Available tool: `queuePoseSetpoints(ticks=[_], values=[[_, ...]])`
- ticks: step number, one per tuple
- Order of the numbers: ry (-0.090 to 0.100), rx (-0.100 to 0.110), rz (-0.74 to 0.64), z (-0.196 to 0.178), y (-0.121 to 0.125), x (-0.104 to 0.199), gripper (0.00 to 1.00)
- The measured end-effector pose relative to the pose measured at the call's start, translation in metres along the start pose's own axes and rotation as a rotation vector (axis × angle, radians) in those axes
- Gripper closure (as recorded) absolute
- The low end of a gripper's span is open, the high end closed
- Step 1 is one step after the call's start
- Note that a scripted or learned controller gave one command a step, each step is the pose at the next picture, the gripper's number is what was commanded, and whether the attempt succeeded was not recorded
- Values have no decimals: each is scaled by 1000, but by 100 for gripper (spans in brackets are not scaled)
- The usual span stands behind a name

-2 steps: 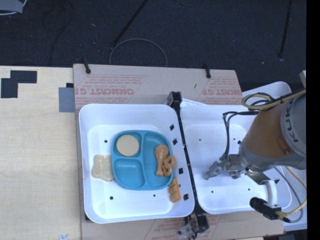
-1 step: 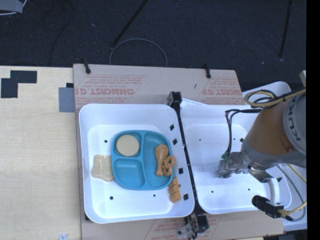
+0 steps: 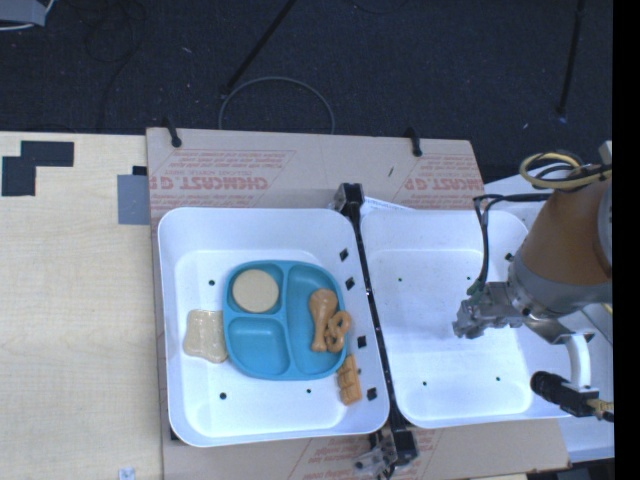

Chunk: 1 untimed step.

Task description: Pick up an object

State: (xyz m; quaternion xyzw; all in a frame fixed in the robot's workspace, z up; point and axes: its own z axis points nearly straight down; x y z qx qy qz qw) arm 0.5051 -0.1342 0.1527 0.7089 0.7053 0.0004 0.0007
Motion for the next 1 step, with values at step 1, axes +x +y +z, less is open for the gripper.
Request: queuePoseSetpoints(ticks=[1], values=[[0,-1,2,-49,0,-11,100]])
